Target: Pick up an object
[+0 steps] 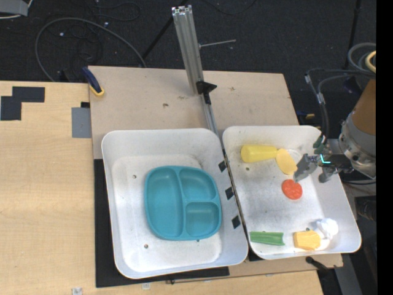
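Gripper (314, 168) hovering in the right bin (270, 232), jaws spread wide, holding nothing.
Your red piece (292, 189) lies just beside it near the bin's right edge; descend off-centre and a finger could knock it away.

Far left of the pincer (313, 168) lies a pale wooden tabletop (43, 189); beyond it, dark carpet (258, 23) with loose black cables (61, 32) and an aluminium post (189, 48).

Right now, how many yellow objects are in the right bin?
3. A yellow bottle at the back, a yellow cup beside it, and a yellow block at the front edge. None looks hidden.
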Robot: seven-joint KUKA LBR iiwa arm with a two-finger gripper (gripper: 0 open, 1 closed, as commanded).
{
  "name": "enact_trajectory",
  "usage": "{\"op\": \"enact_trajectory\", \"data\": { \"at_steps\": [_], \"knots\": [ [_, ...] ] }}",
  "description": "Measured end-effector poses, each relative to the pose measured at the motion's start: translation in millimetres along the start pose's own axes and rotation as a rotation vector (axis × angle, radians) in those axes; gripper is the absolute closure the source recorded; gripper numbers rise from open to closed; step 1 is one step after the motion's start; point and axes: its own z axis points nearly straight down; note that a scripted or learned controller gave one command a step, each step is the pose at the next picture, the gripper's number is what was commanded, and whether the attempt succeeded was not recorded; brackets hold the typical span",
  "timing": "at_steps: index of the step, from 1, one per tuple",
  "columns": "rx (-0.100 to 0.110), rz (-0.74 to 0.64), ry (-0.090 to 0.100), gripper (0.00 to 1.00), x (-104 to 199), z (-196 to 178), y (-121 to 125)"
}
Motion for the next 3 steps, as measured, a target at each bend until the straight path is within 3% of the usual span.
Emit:
{"op": "enact_trajectory", "data": {
  "at_steps": [1, 3],
  "knots": [
    [-0.001, 0.0, 0.0, 0.0, 0, -1, 0],
    [0.008, 0.001, 0.003, 0.0, -13, 114, -11]
  ]
}}
